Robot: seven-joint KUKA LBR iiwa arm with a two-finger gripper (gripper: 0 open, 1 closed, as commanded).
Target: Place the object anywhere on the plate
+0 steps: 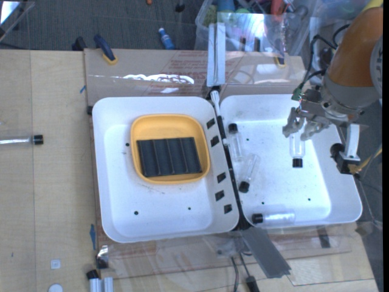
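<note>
The yellow plate [141, 132] lies in the left bin [115, 181], and a black ridged slab [169, 156] rests across its middle. Over the right bin [340, 205], toward its back right, my gripper [301, 131] is shut on a clear vial [296, 147]. The vial hangs upright from the fingers with its black cap [297, 162] pointing down, above the bin floor. It is well to the right of the plate, across the divider between the bins.
Three more clear vials with black caps lie in the right bin: one near the divider [233, 142], one below it [248, 168] and one along the front wall [277, 216]. Black clips [220, 160] line the divider. A clear box of toys [261, 5] stands behind.
</note>
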